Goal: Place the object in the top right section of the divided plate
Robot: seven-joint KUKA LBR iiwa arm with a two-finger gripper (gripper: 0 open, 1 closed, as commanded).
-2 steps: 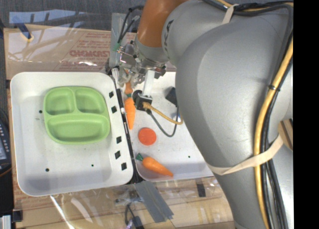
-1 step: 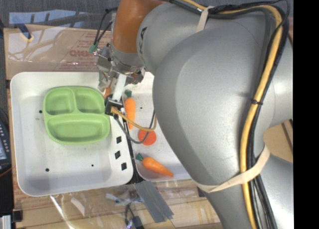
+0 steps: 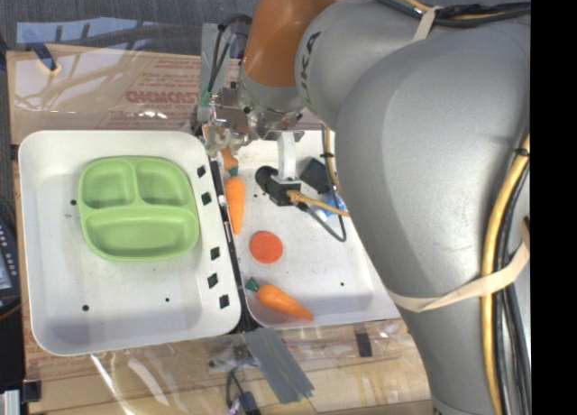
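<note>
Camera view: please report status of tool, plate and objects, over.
Tool low at right bin's top-left corner. Green divided plate bare, left bin. Two carrots and orange disc in right bin.

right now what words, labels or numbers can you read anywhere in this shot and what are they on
"KUKA": dark letters running up the grey arm housing, seen at an angle beside the orange band; only partly legible.
Faded red printing on the clear plastic sheet over brown cardboard behind the bins: too blurred and glare-washed to read.
No writing on the green divided plate, the white bins or the orange carrots.
</note>
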